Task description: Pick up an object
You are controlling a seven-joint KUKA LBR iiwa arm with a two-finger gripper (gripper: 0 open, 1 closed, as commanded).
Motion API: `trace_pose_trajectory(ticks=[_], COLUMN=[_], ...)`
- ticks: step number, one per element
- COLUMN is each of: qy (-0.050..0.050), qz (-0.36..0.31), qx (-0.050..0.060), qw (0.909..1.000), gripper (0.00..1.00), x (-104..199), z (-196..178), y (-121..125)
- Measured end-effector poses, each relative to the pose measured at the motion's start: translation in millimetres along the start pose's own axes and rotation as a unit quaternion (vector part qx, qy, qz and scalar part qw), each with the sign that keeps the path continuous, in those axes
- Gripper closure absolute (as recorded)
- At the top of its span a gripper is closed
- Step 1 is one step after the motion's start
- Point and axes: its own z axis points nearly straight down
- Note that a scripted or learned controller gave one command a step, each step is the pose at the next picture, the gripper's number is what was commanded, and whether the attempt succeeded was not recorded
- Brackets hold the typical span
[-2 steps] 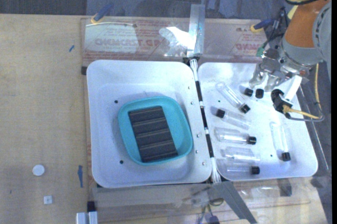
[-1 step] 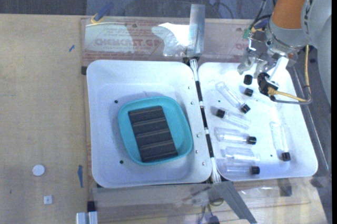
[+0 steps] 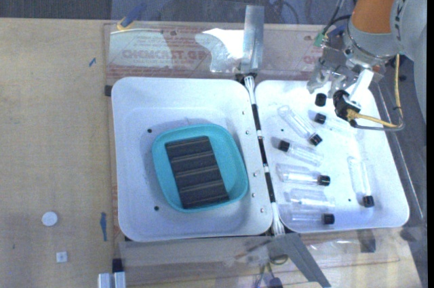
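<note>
Several clear plastic tubes with black caps lie scattered in the right bin [image 3: 397, 212]. One tube [image 3: 297, 122] lies slanted near the bin's middle, another [image 3: 302, 177] lies flat below it, and a third [image 3: 359, 175] points toward the front right corner. My gripper [image 3: 338, 86] hangs over the bin's far right corner, just above two small black caps [image 3: 320, 101]. Its fingers are spread, and nothing shows between them. A yellow cable [image 3: 369, 120] runs off to the right from the wrist.
The left bin [image 3: 129, 104] holds a teal tray [image 3: 234, 165] with a dark ribbed insert. A clear plastic sheet and a metal post [image 3: 253, 36] stand behind the bins. A small white disc [image 3: 49, 218] lies on the wooden bench at the left.
</note>
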Motion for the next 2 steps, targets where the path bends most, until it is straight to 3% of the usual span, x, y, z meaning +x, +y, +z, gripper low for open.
trace_pose_trajectory(ticks=[1,2], qy=[0.001,0.0], qz=[0.057,0.055], qx=[0.0,-0.001], qw=[0.9984,0.9985], gripper=[1.0,1.0], x=[7.8,9.4], z=[-20.8,-30.8], y=[8.2,8.5])
